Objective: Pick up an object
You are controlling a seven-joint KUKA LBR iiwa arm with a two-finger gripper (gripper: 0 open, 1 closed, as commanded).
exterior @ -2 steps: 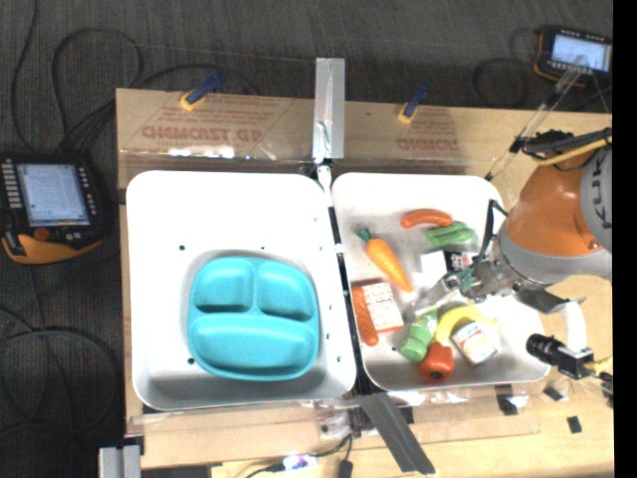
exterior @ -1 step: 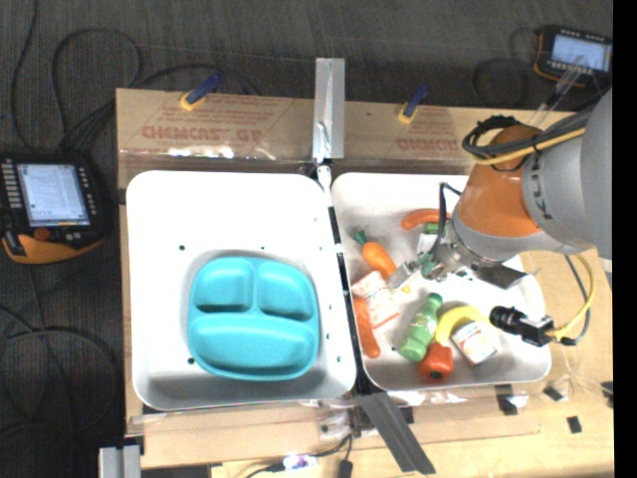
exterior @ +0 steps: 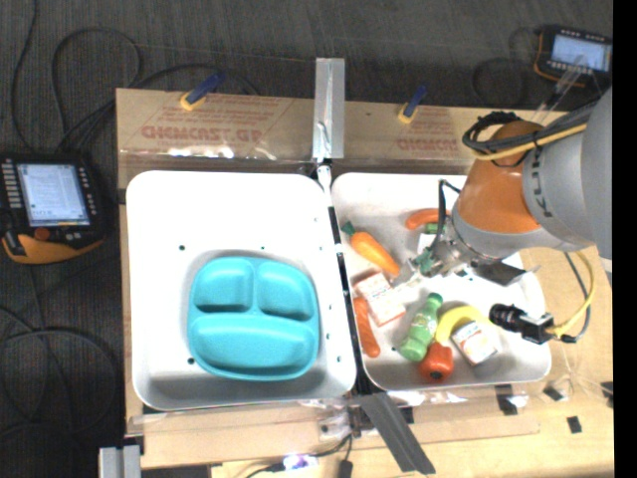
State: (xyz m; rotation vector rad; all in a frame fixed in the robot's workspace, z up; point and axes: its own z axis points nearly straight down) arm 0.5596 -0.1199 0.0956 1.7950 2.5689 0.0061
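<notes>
From my screen, the grey arm (exterior: 567, 182) looms nearest, orange band above the wrist, reaching into the right bin (exterior: 537, 366). Its claw (exterior: 430, 260) sits low just beside the orange carrot (exterior: 372, 251), and I cannot tell whether it is parted or pinched. The carrot lies near the bin's left wall, long axis slanting from upper left to lower right. I judge it a light, stiff, smooth toy, best gripped across its middle. The green bottle (exterior: 421, 327) lies close below. The blue tray (exterior: 253, 315) rests in the left bin (exterior: 159, 207).
</notes>
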